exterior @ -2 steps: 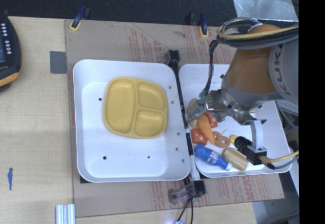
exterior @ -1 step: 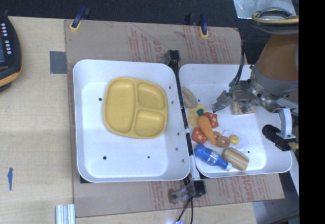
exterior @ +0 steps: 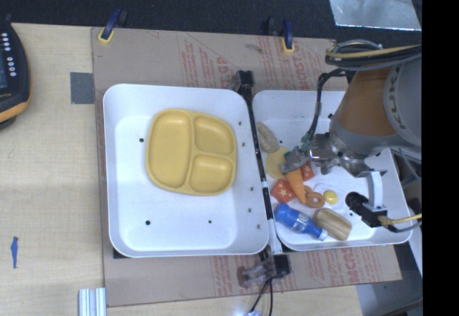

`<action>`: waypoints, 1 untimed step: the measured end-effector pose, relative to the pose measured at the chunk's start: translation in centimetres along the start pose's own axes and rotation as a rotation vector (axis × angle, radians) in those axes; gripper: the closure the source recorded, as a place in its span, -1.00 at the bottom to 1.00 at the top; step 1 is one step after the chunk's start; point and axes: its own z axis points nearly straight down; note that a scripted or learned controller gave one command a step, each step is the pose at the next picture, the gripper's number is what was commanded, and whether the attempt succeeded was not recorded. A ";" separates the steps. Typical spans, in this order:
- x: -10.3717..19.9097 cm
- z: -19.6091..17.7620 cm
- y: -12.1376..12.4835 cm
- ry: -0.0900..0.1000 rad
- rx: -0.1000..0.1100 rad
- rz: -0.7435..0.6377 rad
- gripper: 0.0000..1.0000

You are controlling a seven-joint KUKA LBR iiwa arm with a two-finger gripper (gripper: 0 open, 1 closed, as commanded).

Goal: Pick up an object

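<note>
With the gripper (exterior: 300, 159) lowered among crowded toys (exterior: 305, 196) in the right bin (exterior: 287, 103), its state cannot be told, and a neighbouring piece could be knocked aside.

A yellow divided plate (exterior: 191, 150) lies in the left white bin (exterior: 122, 228), on a cardboard sheet (exterior: 179, 56).

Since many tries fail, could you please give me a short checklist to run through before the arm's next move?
1. Gripper over the right bin, above the pile: ok.
2. Object held: cannot tell; nothing is seen in its grip.
3. Targets within reach, orange piece, blue bottle, wooden cylinder: ok.
4. Pile uncluttered enough for a single pick: not ok; items touch and overlap.
5. Yellow tray lying flat in the left bin: ok.
</note>
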 end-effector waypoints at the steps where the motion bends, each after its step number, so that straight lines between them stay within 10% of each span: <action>1: -0.3 1.9 -0.4 0.000 -0.002 0.001 -1.00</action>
